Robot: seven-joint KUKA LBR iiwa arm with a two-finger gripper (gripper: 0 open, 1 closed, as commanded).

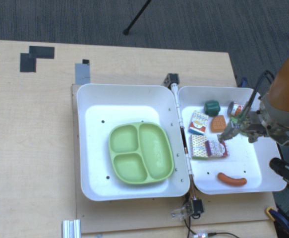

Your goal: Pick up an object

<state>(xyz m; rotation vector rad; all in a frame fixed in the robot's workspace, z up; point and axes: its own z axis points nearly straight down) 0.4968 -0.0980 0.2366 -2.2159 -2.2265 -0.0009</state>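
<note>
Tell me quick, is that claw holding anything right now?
Gripper: cannot be told if open or closed; nothing visibly held. It hangs over the right bin, near the patterned packet.

Two bins side by side on the table

The left bin holds a divided plate. In the right bin, a cup lies farthest back, a carton and pouch nearer the divider, and a sausage nearest the front.

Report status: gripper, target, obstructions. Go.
Gripper low over right bin, beside patterned packet; nothing seen between fingers. Sausage, orange piece, green block crowd close by.
</note>
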